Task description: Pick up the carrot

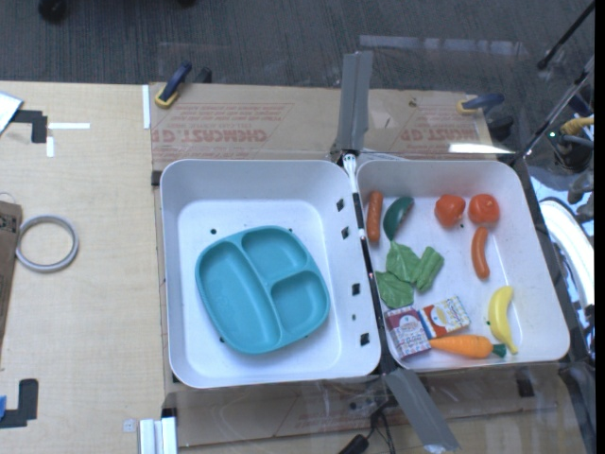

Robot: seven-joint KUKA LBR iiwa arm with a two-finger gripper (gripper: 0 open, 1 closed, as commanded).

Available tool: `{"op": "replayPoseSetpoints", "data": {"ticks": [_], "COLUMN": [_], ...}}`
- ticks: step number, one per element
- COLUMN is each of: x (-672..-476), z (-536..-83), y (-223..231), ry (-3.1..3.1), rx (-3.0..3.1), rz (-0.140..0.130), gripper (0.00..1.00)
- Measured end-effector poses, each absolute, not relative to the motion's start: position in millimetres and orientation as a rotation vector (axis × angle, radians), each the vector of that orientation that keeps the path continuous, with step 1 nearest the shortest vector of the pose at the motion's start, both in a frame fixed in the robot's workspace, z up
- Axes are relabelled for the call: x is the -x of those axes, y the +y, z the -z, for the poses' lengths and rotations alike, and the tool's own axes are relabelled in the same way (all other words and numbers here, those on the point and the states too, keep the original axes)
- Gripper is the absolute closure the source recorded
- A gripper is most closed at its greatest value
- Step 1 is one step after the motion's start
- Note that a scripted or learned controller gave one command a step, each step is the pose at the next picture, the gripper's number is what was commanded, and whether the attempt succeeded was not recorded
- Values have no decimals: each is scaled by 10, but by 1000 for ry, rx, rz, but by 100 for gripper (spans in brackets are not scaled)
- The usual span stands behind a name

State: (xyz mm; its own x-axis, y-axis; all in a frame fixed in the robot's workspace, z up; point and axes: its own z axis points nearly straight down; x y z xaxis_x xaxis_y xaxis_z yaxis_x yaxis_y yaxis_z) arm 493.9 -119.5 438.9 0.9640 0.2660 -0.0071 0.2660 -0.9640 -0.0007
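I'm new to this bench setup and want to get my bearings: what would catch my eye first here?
The large teal plastic divided plate stands out, lying alone in the left white bin. The right white bin holds a scatter of toy food: two red tomatoes at the back, a yellow banana by the right wall, and the orange carrot along the near edge, beside small printed food boxes.

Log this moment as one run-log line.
carrot: right bin front edge, beside banana | divided teal plate: left bin | pick: not started
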Motion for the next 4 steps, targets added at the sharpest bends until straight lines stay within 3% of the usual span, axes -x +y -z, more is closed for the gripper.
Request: {"op": "replayPoseSetpoints", "data": {"ticks": [1,2,3,4], "x": [-4798,-4794,-5252,-4794], "z": [-4394,-4393,-4386,-4397], "y": [-1316,-1379,-1091,-1168], "ry": [325,318,318,313], "rx": [-3126,-3126,-3126,-3127], "rz": [11,11,10,11], "gripper": [100,100,100,100]}}
